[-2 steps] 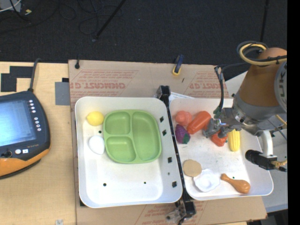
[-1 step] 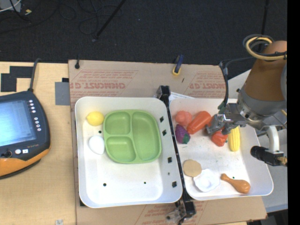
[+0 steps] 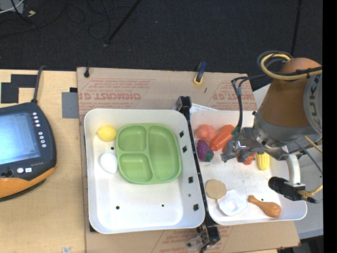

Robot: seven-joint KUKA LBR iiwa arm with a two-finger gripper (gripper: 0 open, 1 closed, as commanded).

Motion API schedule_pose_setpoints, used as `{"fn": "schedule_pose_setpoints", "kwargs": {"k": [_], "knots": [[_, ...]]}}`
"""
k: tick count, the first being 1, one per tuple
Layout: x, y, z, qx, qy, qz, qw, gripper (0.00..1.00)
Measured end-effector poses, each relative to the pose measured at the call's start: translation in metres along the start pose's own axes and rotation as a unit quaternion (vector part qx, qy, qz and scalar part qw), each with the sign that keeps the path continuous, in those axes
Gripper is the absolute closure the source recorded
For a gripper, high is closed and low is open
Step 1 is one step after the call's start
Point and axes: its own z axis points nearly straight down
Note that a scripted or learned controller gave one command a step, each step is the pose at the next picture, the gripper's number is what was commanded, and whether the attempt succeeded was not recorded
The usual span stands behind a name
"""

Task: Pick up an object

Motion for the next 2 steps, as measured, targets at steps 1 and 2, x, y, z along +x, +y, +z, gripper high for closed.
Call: {"fn": "schedule_pose_setpoints", "kwargs": {"k": [1,2], "knots": [[0.0431,-0.0282,-0.0162,0.000,0.000,-0.001,1.0000,1.00],[0.0452,-0.0352,-0.0155,0.000,0.000,0.000,1.0000,1.00]]}}
